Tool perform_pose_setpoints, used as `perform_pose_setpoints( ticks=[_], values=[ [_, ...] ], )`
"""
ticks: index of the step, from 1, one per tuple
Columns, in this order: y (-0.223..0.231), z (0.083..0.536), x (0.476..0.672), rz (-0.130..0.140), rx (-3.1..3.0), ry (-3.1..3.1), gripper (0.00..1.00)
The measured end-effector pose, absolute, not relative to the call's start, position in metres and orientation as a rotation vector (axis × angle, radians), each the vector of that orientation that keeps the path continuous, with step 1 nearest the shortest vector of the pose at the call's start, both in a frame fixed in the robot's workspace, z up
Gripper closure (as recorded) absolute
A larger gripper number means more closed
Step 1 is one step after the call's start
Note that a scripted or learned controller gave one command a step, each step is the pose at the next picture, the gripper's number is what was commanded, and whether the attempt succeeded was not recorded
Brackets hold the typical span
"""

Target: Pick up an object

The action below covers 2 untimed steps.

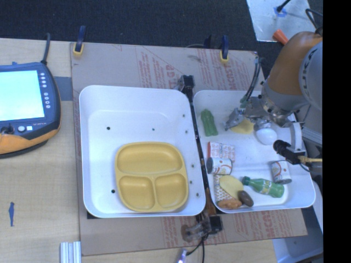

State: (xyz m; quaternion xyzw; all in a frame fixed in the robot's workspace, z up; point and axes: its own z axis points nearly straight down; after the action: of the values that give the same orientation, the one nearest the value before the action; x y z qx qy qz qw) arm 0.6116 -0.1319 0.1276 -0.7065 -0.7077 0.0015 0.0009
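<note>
Fingers (237,120) state unclear, two white bins (93,163); one yellow tray (151,175), one green bottle (264,186)

Left of the gripper (237,120), a green pickle (209,122) crowds the way; a yellow piece (243,127) sits underneath; open white floor lies just below it.

A divided tray (151,176) lies in the left bin (93,106); a bottle (265,186) lies in the right bin (211,98).

Bright, even overhead light, soft shadows, mild glare on white bins (88,147), slightly soft focus.
</note>
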Motion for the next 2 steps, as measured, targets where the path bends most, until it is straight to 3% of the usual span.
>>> perform_pose_setpoints(
  ticks=[1, 2],
  values=[
    [-0.1, 0.095, 0.656, 0.01, -2.217, -2.222, 0.0],
    [-0.099, 0.106, 0.657, 0.004, -2.213, -2.227, 1.0]
  ],
)
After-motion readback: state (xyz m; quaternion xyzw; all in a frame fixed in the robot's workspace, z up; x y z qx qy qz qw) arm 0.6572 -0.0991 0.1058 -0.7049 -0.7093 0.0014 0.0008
